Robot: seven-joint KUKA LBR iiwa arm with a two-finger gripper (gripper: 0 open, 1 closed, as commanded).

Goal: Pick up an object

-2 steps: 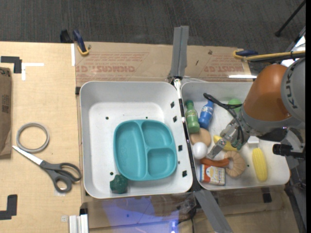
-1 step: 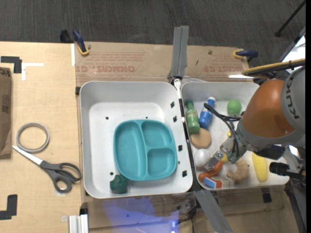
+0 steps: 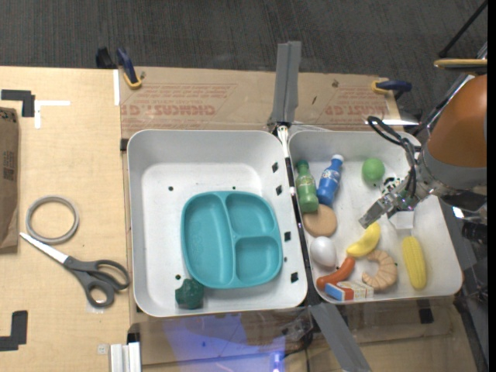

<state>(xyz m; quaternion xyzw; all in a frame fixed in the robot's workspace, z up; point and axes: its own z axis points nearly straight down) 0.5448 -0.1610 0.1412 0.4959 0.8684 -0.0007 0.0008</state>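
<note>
Your largest pieces are two white bins: the left bin [image 3: 147,208], well away from the jaws, and the right bin [image 3: 446,285], over which the gripper [image 3: 377,212] hangs. Whether the jaws are spread or pressed together you cannot tell from here.

One teal divided tray [image 3: 231,239] lies far left of the jaws, with one dark green lump [image 3: 189,294] at its corner.

In the right bin, count one each: a corn cob [image 3: 414,262] below and right of the jaws, a banana [image 3: 363,243] just under them, a green bottle [image 3: 305,189] and a blue bottle [image 3: 330,181] to their left, a lime [image 3: 373,169] above.

The banana is your likeliest pick: probably light, stiff, smooth plastic, apt to slip. Pinch it across its middle.
</note>
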